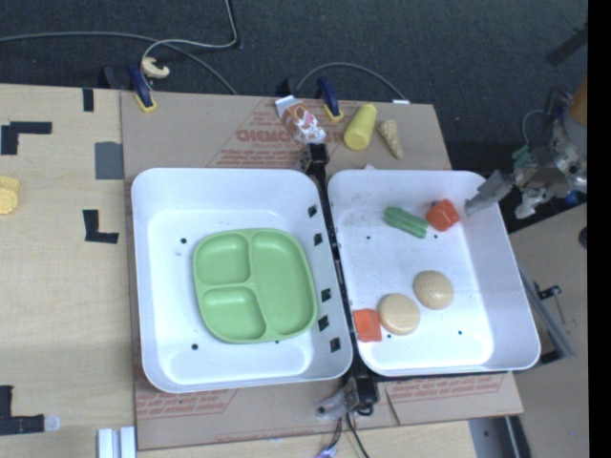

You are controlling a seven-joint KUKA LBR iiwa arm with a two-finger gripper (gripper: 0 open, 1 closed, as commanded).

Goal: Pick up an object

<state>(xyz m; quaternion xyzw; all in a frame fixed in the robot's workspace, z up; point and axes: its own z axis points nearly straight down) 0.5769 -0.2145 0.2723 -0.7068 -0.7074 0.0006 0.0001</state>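
The right bin (496, 303) holds a green oblong piece (405, 221), a red-orange block (441, 215) beside it, two tan round buns (432, 289) (398, 314), and an orange block (368, 324) at the front left corner. My gripper (482, 197) hangs at the bin's far right rim, just right of the red-orange block, apart from it. Nothing shows between its fingers.
The left bin (162, 256) bears a green divided plate (253, 284). Behind the bins on the cardboard lie a yellow cylinder (360, 127), a tan cone (392, 138) and a small wrapped item (302, 120). Cables run across the dark floor at the back.
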